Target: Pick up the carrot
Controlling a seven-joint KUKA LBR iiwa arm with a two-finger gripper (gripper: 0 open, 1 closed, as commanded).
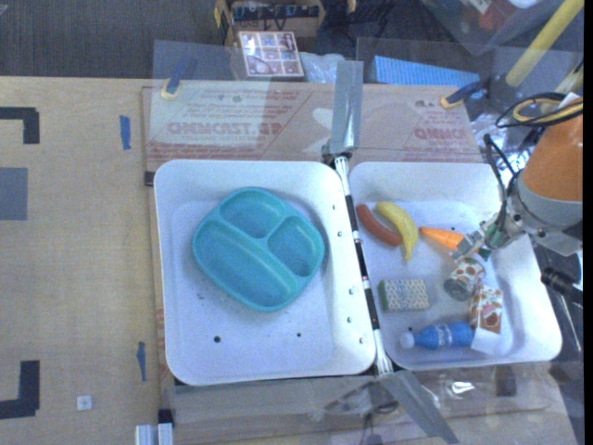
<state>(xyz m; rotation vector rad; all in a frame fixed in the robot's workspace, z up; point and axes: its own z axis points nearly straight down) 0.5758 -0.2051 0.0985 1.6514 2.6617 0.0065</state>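
On the pale wooden worktop (pixel 74 248), two white bins; the gripper (pixel 484 239) hovers beside the small orange carrot (pixel 441 238) near the right bin's (pixel 542 327) crowded far rim, fingers' state unclear.

The wooden bench (pixel 74 248) carries black corner marks and strips of blue tape (pixel 124 130) on its pale top. Beyond its far edge lies dark grey floor (pixel 102 21), where an open cardboard box (pixel 269 3) stands. Right of that box lie a blue mat (pixel 417 70) and clear plastic sheeting (pixel 463 7).
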